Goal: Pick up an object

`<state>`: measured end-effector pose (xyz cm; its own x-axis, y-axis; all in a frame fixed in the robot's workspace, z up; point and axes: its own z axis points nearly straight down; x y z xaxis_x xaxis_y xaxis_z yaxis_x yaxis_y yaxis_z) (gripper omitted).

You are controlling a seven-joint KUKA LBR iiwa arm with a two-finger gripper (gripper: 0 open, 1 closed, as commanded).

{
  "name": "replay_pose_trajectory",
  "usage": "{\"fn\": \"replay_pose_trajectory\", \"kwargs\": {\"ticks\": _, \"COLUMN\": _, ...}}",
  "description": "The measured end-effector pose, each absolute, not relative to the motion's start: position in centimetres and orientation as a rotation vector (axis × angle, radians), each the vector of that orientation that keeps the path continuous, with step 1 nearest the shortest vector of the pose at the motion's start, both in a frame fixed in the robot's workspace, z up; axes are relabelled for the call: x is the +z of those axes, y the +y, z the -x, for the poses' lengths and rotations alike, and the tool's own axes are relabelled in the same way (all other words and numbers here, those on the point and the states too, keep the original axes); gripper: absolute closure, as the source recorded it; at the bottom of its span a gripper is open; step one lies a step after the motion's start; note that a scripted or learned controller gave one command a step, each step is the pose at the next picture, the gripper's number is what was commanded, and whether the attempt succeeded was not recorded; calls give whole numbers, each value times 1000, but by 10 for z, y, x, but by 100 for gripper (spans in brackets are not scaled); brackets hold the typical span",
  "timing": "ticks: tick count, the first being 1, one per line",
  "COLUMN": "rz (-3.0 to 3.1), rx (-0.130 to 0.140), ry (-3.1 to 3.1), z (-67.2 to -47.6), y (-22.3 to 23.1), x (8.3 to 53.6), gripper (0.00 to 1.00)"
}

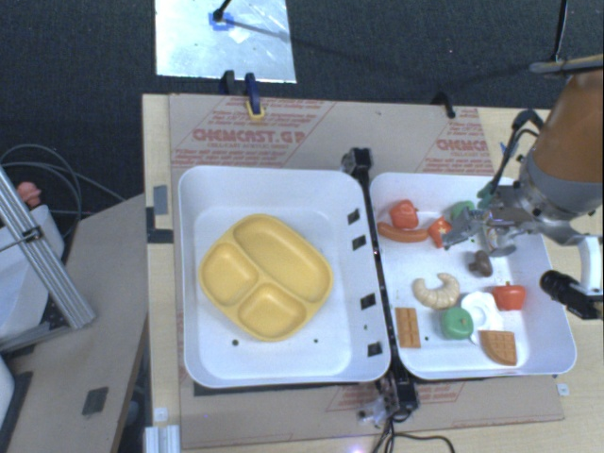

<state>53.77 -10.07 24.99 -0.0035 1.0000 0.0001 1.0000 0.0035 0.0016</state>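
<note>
Two shallow white bins sit side by side on a cardboard-covered bench over dark carpet; the left bin holds a yellow divided plate; the right bin holds a scatter of toy food. Reaching in from the right, the grey arm brings its gripper low over the upper middle of the right bin; whether it is open or closed cannot be made out, and nothing is plainly caught in it. Nearest to it lies a small green piece, just beside the tip, with an orange-red sausage to its left, long axis running left to right; a small brown lump lies just below the gripper toward the near rim. Farther down rest a pale croissant, a green round piece and a red tomato. Judged from this, the shortest move is a short drop onto the green piece or the brown lump.
</note>
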Motion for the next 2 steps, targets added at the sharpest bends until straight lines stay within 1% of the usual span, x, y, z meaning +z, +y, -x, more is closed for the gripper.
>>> {"fn": "replay_pose_trajectory", "kwargs": {"ticks": 1, "rz": -2224, "rx": -7, "ry": 2227, "z": -566, "y": -111, "x": 144, "gripper": 0}}
{"fn": "replay_pose_trajectory", "kwargs": {"ticks": 2, "rz": -2214, "rx": 1, "ry": 2228, "z": -618, "y": -110, "x": 81, "gripper": 0}}
